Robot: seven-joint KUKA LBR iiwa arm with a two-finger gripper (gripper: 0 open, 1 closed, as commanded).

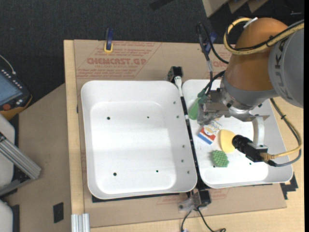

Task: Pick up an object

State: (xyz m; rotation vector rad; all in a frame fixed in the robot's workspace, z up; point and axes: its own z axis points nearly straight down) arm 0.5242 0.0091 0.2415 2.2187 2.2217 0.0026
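My gripper point(210, 116) hangs low over the left part of the right bin point(270, 175), with the arm's orange band above it. Just below it lies a small white, red and blue packet point(207, 135). A light green object point(194, 111) sits to its left by the bin's wall, partly hidden by the gripper. A yellow round object point(225, 140) and a green textured block point(220, 158) lie lower in the bin.
The left bin point(96, 129) stands beside the right one, sharing a dividing rim. Both rest on a cardboard sheet point(120, 57) with a blue clamp point(109, 38) at its far edge. The arm covers much of the right bin.
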